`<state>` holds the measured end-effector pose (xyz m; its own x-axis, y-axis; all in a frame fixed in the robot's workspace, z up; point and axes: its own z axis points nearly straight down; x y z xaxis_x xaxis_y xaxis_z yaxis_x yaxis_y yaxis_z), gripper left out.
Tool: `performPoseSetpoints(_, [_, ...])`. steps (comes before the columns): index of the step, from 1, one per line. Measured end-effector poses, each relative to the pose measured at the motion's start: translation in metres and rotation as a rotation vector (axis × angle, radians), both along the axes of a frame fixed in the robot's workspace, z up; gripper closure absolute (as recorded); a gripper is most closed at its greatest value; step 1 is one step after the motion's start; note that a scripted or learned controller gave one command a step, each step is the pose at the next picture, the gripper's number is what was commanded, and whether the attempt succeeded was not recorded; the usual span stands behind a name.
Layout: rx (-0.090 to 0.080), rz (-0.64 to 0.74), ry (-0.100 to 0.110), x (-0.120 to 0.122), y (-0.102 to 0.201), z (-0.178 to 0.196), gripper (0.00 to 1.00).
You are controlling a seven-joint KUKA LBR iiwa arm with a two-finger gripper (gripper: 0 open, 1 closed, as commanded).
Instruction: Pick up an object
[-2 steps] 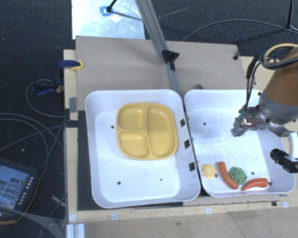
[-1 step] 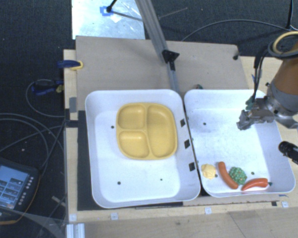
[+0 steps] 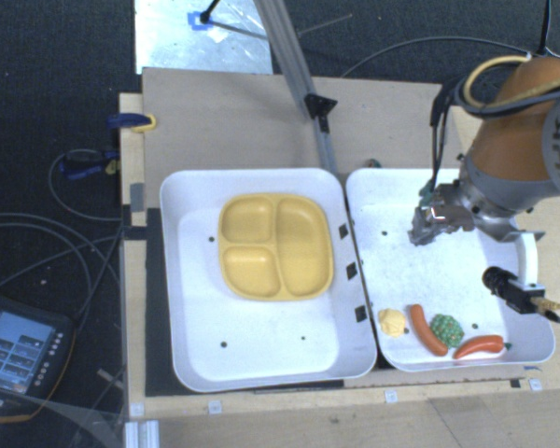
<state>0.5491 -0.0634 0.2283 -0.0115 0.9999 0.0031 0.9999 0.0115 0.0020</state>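
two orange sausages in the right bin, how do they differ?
The upper sausage runs steeply, tilting from upper left to lower right; the lower sausage lies nearly flat along the bin's front edge. The upper one looks more orange, the lower one redder. The upper sits left of the green piece, the lower to its right. Both are slim, curved, and in the right bin.

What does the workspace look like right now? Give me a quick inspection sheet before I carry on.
Surface: left bin and right bin side by side on the bench.
Job's things: yellow piece, two sausages and green piece along right bin's near edge.
Clutter: yellow divided plate in left bin.
Grippers: gripper above right bin's far half, apart from the items.
Cables: loose cables on floor at left.
Surroundings: handheld pendant at lower left.
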Motion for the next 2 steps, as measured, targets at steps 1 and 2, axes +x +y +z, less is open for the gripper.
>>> performPoseSetpoints(1, [0.000,0.001,0.001,-0.003,0.061,-0.006,1.00])
performPoseSetpoints(2, [0.000,0.001,-0.001,-0.003,0.114,0.007,1.00])
